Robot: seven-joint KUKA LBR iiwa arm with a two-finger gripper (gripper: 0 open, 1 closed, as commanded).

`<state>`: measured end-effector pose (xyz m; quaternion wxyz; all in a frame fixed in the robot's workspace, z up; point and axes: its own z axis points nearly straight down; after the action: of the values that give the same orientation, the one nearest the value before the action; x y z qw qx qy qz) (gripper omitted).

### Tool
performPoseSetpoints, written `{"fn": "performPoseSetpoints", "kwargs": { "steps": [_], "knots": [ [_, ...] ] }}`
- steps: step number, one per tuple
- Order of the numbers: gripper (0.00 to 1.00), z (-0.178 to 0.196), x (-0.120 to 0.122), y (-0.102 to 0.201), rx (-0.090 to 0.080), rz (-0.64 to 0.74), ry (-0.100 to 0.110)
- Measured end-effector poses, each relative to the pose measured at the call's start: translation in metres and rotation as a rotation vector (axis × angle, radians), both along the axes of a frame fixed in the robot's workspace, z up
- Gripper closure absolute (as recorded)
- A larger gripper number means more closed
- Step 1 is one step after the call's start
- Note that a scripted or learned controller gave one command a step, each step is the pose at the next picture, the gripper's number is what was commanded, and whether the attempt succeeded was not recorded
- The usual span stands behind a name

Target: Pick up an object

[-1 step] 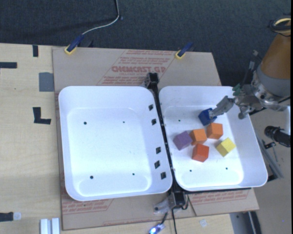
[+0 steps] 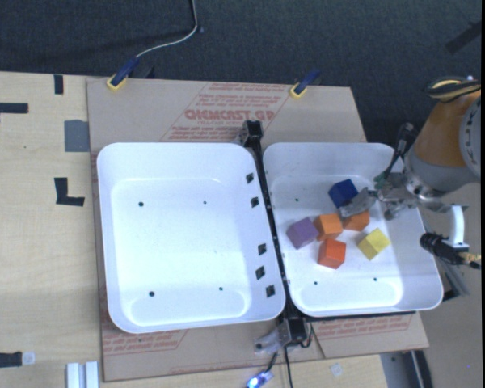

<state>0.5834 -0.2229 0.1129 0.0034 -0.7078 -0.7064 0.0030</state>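
jaws on the gripper: you cannot tell how they stand, as the tip is a grey blur low in the right bin. your risk is crowding: the blocks sit packed, so a descent could nudge neighbours or pinch two at once. the blue block lies just beside the tip at ten o'clock, an orange block touching at six, and the yellow block near at five.
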Motion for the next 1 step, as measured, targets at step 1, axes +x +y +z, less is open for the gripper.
{"fn": "performPoseSetpoints", "kwargs": {
  "steps": [1],
  "knots": [
    [0.00, -0.0284, 0.0358, -0.0009, 0.000, 0.004, -0.009]
  ]
}}
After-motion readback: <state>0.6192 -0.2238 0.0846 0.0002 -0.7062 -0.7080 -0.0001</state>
